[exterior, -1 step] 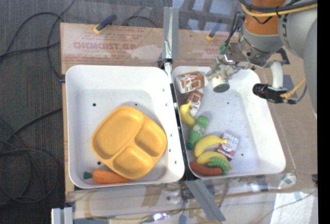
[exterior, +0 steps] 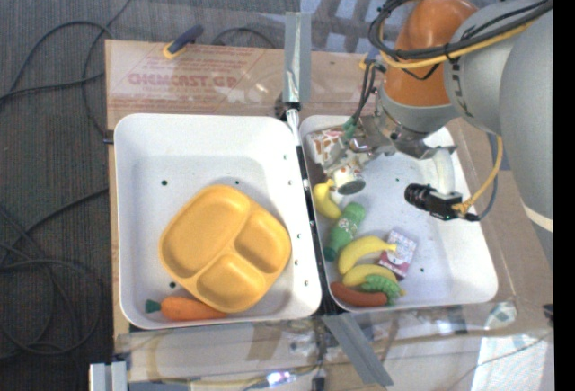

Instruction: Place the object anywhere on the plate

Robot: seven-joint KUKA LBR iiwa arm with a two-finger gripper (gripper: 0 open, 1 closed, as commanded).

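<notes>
A yellow plate [exterior: 226, 244] with three compartments lies in the left bin [exterior: 144, 155]. An orange carrot [exterior: 187, 309] rests beside the plate's front-left edge, on the bin floor. My gripper [exterior: 356, 145] hangs low over the far-left corner of the right bin [exterior: 467, 272]. It is right beside a small printed carton [exterior: 325, 146] and a tipped white cup or can [exterior: 345, 182]. The wrist hides what lies between its tips.
The right bin also holds a lemon [exterior: 324, 200], a green bottle [exterior: 346, 229], two bananas [exterior: 366, 260], a red and green pepper [exterior: 364, 294] and a small purple packet [exterior: 401, 252]. A black cable plug [exterior: 431, 199] dangles over it. A metal rail [exterior: 292, 66] divides the bins.
</notes>
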